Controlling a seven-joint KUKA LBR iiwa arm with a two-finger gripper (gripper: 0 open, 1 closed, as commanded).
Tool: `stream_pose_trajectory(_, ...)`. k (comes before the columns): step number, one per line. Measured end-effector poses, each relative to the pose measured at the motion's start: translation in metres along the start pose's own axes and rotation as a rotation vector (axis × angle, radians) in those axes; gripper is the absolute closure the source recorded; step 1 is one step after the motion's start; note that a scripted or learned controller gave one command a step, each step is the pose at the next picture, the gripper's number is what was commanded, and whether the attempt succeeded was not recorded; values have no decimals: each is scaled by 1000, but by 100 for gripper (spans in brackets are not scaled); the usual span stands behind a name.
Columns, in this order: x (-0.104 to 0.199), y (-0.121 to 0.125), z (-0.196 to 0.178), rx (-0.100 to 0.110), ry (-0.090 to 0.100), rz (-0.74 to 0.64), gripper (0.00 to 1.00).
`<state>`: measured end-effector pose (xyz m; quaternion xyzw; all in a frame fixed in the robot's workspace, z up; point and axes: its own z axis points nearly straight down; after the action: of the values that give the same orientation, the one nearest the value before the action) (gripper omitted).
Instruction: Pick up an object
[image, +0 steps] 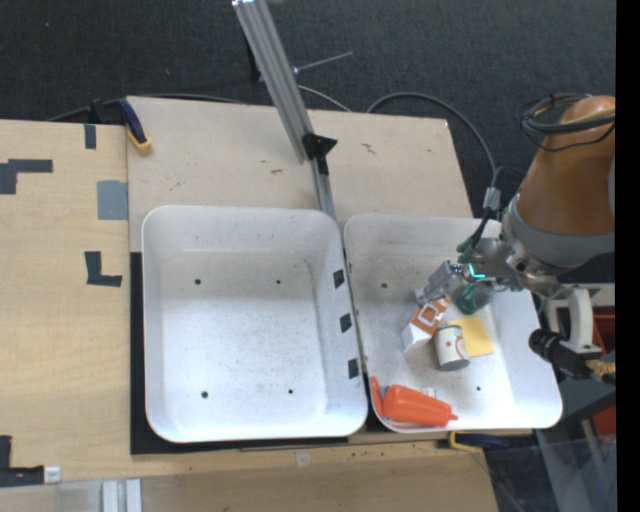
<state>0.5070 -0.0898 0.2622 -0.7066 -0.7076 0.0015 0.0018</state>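
My gripper (446, 285) hangs low over the middle of the right bin (400, 250), reaching in from the right. Just below it lie a white and orange packet (424, 322), a small white cylinder (450, 348) and a yellow card (476, 336). A dark green round object (468, 297) sits right beside the gripper. At the bin's near edge lies an orange carrot-like object (412, 405). Nothing shows between the fingers.
The left bin (240, 320) stands beside the right one, parted by a shared rim with black clips (345, 322). A slanted metal pole (285, 80) rises from the back of the bench. A cable loops behind the right bin.
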Motion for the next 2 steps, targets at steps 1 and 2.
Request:
stream_pose_trajectory(1,0,1,-2,-4,0,0,0)
stream_pose_trajectory(2,-2,3,62,4,0,1,0)
